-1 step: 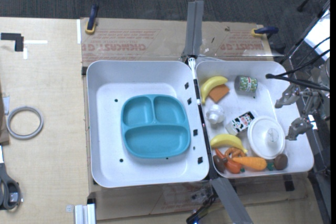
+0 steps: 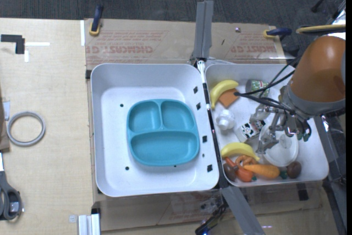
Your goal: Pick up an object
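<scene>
The right bin [image 2: 313, 173] holds a heap of toy food. A yellow banana [image 2: 223, 88] lies at its back left beside an orange wedge [image 2: 227, 99], and a second banana [image 2: 238, 149] lies near the front. An orange carrot [image 2: 263, 170], a red piece [image 2: 245, 175] and a brown round item [image 2: 295, 169] sit along the front wall. A white lump [image 2: 224, 119] and a black-and-white piece [image 2: 247, 130] lie in the middle. My gripper [image 2: 268, 139] hangs low over the bin's centre, just above a clear cup [image 2: 281, 151]. Nothing visibly sits between its parts.
The left bin [image 2: 104, 135] holds a blue divided plate [image 2: 163, 132]. A grey tape ring [image 2: 24, 128] and scissors [image 2: 10, 201] lie on the bench at far left. A grey divider post [image 2: 203, 30] stands between the bins. Cables trail from the wrist over the right bin.
</scene>
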`<state>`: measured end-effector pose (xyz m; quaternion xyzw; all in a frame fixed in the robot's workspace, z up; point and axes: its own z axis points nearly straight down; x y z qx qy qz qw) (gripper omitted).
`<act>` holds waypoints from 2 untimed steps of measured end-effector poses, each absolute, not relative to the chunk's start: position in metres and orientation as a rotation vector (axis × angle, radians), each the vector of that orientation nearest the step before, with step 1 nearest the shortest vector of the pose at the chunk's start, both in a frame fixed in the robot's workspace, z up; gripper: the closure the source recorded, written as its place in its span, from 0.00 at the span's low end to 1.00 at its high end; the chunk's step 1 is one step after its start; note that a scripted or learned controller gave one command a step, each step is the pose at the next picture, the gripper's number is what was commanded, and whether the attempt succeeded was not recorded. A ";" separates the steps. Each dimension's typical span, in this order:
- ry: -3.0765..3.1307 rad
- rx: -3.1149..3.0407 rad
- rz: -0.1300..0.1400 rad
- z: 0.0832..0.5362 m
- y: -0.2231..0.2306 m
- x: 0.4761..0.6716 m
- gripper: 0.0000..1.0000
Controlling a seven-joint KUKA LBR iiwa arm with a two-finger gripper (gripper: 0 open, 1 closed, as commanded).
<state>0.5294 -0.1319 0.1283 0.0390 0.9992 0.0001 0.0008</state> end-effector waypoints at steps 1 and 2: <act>3.077 0.241 -0.016 0.108 -0.102 0.520 0.00; 3.139 0.157 0.001 0.160 -0.194 0.536 0.00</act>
